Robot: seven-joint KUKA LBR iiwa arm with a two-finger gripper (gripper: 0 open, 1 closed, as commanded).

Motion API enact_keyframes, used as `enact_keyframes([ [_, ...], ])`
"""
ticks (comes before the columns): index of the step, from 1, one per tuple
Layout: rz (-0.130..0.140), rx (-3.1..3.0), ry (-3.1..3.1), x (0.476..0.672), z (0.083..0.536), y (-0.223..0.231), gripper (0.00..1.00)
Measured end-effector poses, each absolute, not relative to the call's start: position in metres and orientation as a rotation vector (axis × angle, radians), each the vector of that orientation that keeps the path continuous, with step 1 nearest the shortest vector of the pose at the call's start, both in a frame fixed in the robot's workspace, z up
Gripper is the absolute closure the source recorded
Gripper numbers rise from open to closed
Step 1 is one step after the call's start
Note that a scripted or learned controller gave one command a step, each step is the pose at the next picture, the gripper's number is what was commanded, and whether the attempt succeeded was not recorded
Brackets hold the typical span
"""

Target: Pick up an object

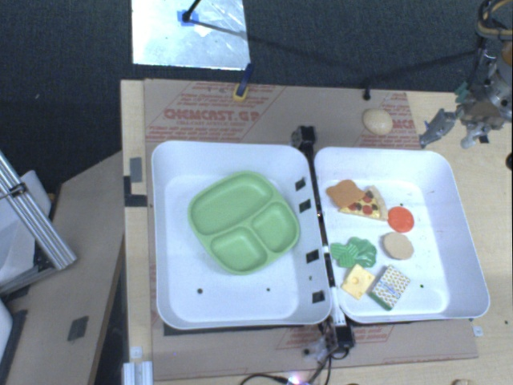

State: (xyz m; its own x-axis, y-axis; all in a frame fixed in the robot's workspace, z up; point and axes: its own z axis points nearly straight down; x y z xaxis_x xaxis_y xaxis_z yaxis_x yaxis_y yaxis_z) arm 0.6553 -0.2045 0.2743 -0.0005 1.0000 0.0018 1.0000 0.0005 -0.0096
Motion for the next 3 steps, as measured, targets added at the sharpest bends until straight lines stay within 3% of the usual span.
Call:
enact_keyframes([
  [1,-0.002,-2.219,-2.227,0.657,0.283,-0.203,0.00],
  [3,0.000,-2.215,-2.229,0.664,0.163,-0.201,0.00],
])
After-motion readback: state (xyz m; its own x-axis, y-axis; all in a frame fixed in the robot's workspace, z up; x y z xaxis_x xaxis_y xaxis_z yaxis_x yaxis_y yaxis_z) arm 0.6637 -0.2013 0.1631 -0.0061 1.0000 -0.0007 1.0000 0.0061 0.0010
